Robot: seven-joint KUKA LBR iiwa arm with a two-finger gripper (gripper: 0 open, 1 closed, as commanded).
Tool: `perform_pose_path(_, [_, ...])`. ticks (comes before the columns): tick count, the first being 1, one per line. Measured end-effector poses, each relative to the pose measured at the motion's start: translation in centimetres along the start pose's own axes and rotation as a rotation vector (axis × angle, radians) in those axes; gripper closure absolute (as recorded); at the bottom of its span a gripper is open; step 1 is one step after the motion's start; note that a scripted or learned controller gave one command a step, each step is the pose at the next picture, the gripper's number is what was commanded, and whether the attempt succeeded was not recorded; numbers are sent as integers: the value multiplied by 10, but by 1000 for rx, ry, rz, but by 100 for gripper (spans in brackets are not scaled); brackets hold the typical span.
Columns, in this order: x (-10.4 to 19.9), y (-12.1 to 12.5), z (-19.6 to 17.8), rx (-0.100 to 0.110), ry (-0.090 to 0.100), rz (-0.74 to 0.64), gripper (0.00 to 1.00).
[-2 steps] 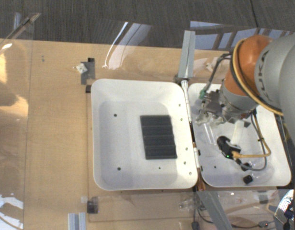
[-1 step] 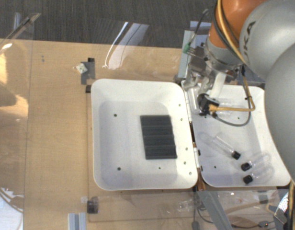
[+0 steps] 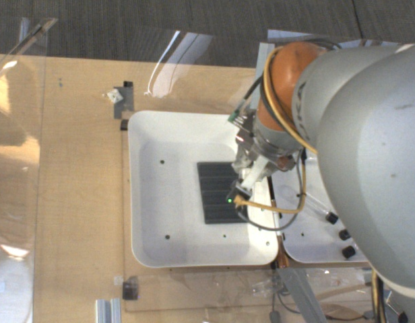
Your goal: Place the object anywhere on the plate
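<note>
Just off the near edge of the left bin [image 3: 153, 180], as the view has it, a small black clamp [image 3: 130, 289] sits on the wooden tabletop [image 3: 73, 180]. Against that bin's side towards the view's right, the right bin [image 3: 315, 244] touches it, and a few small dark pieces [image 3: 342, 235] lie on its white floor.

Inside the left bin, towards that same side, a dark ribbed plate [image 3: 214, 194] lies flat. The jaws are low over the plate's edge nearest the right bin, where a small green light [image 3: 230, 198] glows. Wrist hardware covers them, so I cannot tell whether they are open or closed, nor whether the object is between them or resting on the plate beneath. A yellow cable [image 3: 288, 209] loops from there across the seam between the bins.

The grey arm [image 3: 369, 147] rises above the right bin, its orange band [image 3: 288, 73] over the left bin's far corner. Beyond the left bin's far edge, a second black clamp [image 3: 126, 99] stands by its other far corner, a curved clear sheet [image 3: 170, 73] lies past it, and then dark carpet [image 3: 160, 5].
</note>
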State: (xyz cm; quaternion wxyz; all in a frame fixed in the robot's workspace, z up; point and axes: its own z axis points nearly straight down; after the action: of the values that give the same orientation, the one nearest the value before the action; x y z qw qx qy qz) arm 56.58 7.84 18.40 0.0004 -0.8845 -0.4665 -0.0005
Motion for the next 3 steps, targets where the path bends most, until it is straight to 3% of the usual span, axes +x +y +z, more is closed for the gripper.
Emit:
perform_pose_path(1, [11, -90, 83, -12, 13, -94, 100])
perform_pose_path(2, [72, -90, 37, -2, 2, -398, 100])
perform_pose_path(3, [98, -59, 0, -3, 1, -660, 100])
